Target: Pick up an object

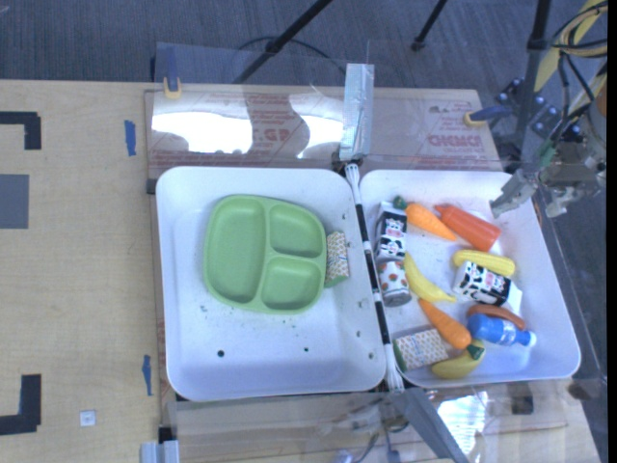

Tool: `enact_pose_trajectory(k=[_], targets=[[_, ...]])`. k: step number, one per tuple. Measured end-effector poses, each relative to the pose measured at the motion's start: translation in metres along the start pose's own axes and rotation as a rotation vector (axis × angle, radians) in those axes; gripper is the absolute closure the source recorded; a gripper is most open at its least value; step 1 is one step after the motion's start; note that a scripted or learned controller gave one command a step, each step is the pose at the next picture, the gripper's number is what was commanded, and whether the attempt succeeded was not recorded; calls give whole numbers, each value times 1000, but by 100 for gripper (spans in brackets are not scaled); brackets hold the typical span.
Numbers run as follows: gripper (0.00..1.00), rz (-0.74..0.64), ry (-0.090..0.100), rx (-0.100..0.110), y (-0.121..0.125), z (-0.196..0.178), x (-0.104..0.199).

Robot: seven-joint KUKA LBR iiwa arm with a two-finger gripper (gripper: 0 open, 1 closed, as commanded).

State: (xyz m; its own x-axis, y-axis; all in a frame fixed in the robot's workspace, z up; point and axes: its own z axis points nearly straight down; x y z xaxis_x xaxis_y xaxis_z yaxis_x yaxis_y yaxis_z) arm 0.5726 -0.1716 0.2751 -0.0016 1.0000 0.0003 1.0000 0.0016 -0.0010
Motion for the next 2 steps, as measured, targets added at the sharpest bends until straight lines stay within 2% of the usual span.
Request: enact_pose_trajectory(k=[1,2], targets=[[0,76,0,0,14,100,-3],[0,60,4,-5,15,178,-30]])
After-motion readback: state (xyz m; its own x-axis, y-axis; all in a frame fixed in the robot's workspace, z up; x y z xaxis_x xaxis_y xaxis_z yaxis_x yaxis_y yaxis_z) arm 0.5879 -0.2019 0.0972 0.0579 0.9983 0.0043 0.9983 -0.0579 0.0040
